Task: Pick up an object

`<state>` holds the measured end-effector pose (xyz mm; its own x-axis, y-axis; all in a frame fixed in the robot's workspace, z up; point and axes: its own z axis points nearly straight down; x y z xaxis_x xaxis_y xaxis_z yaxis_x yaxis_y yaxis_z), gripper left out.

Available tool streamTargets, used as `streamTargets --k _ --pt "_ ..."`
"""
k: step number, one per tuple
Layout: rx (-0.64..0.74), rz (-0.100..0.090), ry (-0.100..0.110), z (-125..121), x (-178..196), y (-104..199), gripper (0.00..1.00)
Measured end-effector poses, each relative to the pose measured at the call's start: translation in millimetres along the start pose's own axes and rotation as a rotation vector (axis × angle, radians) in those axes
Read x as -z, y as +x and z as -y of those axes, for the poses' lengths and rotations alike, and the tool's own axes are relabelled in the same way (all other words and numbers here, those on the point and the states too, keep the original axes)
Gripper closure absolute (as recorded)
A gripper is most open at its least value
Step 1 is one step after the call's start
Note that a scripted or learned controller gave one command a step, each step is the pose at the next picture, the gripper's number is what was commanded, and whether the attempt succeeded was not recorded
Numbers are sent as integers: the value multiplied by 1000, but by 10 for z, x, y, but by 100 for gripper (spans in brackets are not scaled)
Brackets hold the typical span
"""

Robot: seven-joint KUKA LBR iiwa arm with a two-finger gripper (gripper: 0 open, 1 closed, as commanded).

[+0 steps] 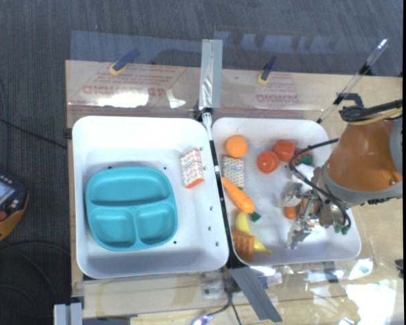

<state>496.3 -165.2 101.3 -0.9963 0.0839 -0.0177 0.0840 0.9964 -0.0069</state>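
White bins (pixel 81 202), wooden bench (pixel 81 87), grey carpet (pixel 27 19)

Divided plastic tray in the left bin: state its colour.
Turquoise divided plastic tray, clearest in the camera view.

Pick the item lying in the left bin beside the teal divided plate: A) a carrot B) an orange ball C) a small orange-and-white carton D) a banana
C: the small carton lies just right of the teal plate in the left bin; the other foods are in the right bin.
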Motion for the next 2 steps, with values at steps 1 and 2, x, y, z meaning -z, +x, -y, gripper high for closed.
streamTargets --k 1,2 --pt "-82 -10 -3 -126 -113 -98 0" --pt "-80 -2 -1 -131 -3 -127 100"
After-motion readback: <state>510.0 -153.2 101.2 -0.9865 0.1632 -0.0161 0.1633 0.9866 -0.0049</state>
